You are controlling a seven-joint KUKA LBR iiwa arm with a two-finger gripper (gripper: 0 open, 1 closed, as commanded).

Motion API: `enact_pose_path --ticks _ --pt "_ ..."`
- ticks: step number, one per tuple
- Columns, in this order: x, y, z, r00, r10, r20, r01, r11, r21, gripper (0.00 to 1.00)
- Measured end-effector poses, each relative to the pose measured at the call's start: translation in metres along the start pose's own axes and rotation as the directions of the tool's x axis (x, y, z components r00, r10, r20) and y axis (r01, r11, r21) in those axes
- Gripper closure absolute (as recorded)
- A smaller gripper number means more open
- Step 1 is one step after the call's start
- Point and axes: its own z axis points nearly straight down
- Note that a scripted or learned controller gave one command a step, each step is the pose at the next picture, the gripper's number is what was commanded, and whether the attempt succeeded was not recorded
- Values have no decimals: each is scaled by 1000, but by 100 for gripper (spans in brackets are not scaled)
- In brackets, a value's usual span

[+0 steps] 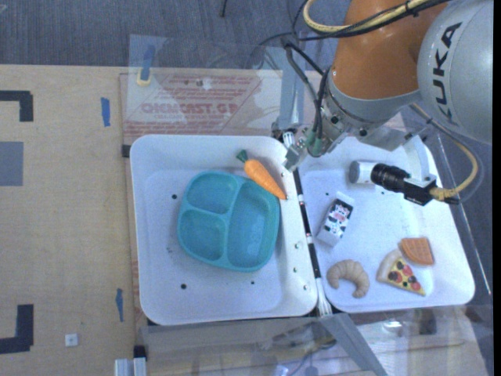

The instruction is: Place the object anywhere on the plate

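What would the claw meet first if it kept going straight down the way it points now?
Probably the top end of the rim between the two bins, with the carrot just beside it. The claw hangs there, but depth is unclear.

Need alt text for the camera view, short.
A toy carrot rests on the upper right rim of a teal divided plate in the left bin. The right bin holds a croissant, pizza slice and small carton.

Right bin (462, 276), beneath me: milk carton (337, 219) lying flat; croissant (349, 276); pizza slice (402, 273); waffle piece (417, 250) just beside the pizza.
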Motion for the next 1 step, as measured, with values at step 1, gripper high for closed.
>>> enact_pose_path --ticks 1 --pt "0 0 0 1000 0 0 0 1000 0 0"
